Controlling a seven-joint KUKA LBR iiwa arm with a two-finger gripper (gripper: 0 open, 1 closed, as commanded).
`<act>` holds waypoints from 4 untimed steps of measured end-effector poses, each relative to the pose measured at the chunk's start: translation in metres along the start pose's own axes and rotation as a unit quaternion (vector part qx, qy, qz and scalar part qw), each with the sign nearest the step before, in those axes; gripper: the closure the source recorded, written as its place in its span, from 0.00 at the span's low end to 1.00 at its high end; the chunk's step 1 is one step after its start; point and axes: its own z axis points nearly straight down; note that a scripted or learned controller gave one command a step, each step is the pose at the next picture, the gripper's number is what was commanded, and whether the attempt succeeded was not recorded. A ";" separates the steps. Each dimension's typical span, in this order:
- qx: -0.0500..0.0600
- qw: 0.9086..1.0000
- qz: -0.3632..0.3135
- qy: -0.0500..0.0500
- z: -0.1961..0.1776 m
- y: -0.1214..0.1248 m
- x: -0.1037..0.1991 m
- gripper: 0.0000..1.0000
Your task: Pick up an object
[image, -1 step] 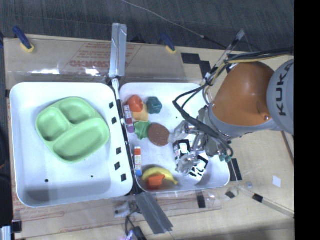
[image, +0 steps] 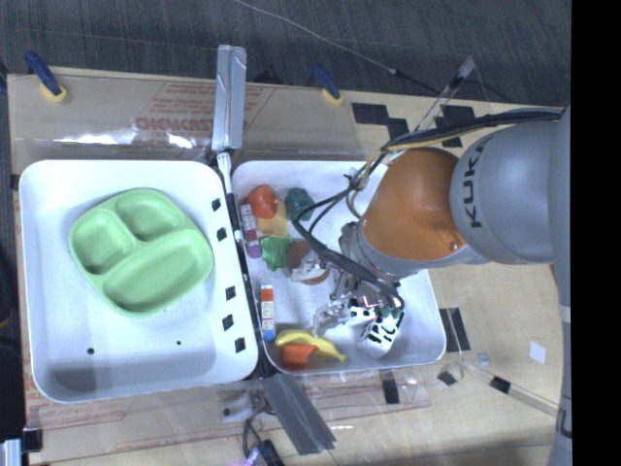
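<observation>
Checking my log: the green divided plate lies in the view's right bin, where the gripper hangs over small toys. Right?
No: the camera view shows the green divided plate in the view's left bin. The gripper does hang over small toys in the right bin.

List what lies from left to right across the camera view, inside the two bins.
green divided plate → red toy → dark green toy → gripper
</observation>
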 end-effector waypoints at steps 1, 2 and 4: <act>-0.004 1.000 0.025 0.010 0.012 0.025 -0.073 0.00; -0.003 0.998 0.068 0.009 0.011 0.031 -0.038 0.00; -0.004 1.000 -0.029 0.009 0.012 0.025 -0.042 0.00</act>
